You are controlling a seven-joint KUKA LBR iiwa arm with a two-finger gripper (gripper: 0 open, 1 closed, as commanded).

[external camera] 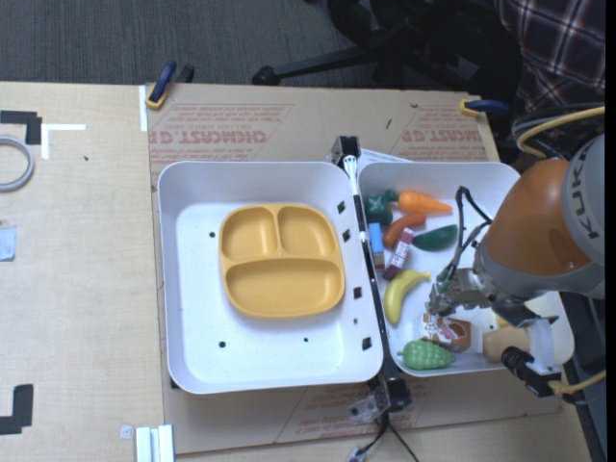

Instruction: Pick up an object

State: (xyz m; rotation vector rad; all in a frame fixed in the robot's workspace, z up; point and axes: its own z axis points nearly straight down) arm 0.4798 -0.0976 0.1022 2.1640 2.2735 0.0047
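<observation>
The right bin (pixel 481 173) holds several toy foods. An orange carrot (pixel 423 201) and a dark green vegetable (pixel 435 237) lie at its far side, beside a reddish sausage (pixel 399 229). A yellow banana (pixel 399 292) lies near the left wall, and a bumpy green fruit (pixel 425 355) sits at the front edge. My gripper (pixel 443 306) hangs low in this bin, just right of the banana and directly above a brown-and-white piece (pixel 450 333). The arm's orange band (pixel 539 224) covers the bin's right half.
The left bin (pixel 188 287) holds a yellow divided plate (pixel 282 259). A small blue block (pixel 375 236) and a red-capped bottle (pixel 397 254) lie against the right bin's left wall. A tan piece (pixel 507 342) rests at the front right. Cables trail off the bench front.
</observation>
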